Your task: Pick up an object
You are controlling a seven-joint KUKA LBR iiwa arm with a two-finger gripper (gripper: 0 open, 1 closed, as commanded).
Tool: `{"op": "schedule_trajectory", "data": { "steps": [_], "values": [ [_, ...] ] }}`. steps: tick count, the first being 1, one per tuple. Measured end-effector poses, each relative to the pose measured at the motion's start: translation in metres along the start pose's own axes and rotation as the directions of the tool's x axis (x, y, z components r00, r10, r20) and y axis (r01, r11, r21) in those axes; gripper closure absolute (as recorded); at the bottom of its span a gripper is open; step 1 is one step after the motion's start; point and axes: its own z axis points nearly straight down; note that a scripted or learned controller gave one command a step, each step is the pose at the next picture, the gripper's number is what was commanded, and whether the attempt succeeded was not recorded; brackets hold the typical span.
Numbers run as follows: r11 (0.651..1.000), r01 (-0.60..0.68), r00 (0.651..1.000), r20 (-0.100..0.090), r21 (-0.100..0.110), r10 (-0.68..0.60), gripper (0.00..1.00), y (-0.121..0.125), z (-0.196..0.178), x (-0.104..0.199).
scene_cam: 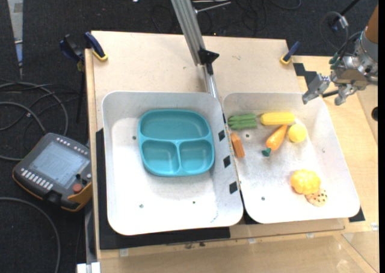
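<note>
The right bin (337,145) holds several toy foods: a green bean pod (242,121), a corn cob (277,118), a lemon (296,133), a carrot (275,138), a small orange stick (237,145), a lumpy yellow piece (305,180) and a spotted cookie (316,197). My gripper (325,94) hangs above the bin's far right corner, up and to the right of the lemon. Its fingers are spread open with nothing between them.
A teal divided tray (177,142) lies in the left bin (120,163). A slanted metal pole (187,13) comes down to the ridge between the bins. Clamps (290,53) sit on the bench's far corners. A pendant (53,169) lies on the floor at left.
</note>
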Motion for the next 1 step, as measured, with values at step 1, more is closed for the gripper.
{"op": "schedule_trajectory", "data": {
  "steps": [1],
  "values": [
    [1.0, 0.0, 1.0, 0.0, 0.0, 0.0, 0.0, 0.0, 0.0, 0.0001]
  ]
}}
